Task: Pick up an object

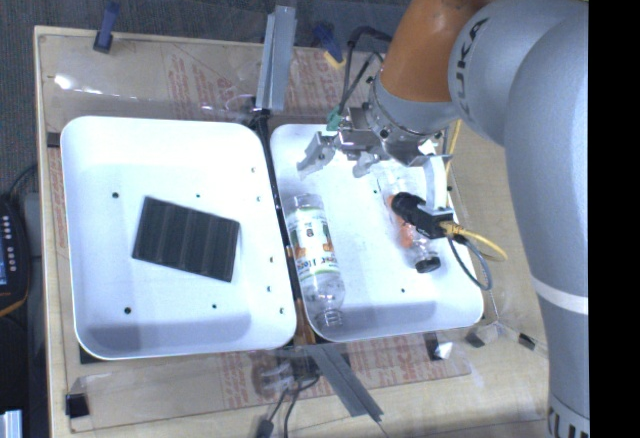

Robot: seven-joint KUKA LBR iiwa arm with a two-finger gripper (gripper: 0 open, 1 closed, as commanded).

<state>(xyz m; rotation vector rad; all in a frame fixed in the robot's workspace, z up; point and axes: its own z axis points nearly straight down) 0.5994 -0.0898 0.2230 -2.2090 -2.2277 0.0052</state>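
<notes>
Bottle (315,261), clear plastic with a printed label, is the likeliest thing to pick up. A wooden desk (150,76) carries two shallow white bins side by side. A large grey arm (520,76) with an orange band reaches in from the right, over the far end of the right bin (440,301). The left bin (90,156) holds a flat dark ribbed slab (187,238), lying well apart from the arm. The bottle lies on its side in the right bin, lengthwise along that bin's left wall and close against it. The pincer (338,151) hangs above the bin's far left corner. Whether it is apart or together cannot be told from this angle, and nothing is seen held in it.

To do this step well, the pincer probably needs to travel toward the near edge and slightly left, then line up across the bottle's narrow width, not along its length. The wall beside the bottle leaves little room on that side, so a descent over the labelled middle seems safest. A smooth round body may roll or slip.

Relative to the pincer, the bottle lies nearer the camera, its far end just beyond the pincer's reach.
</notes>
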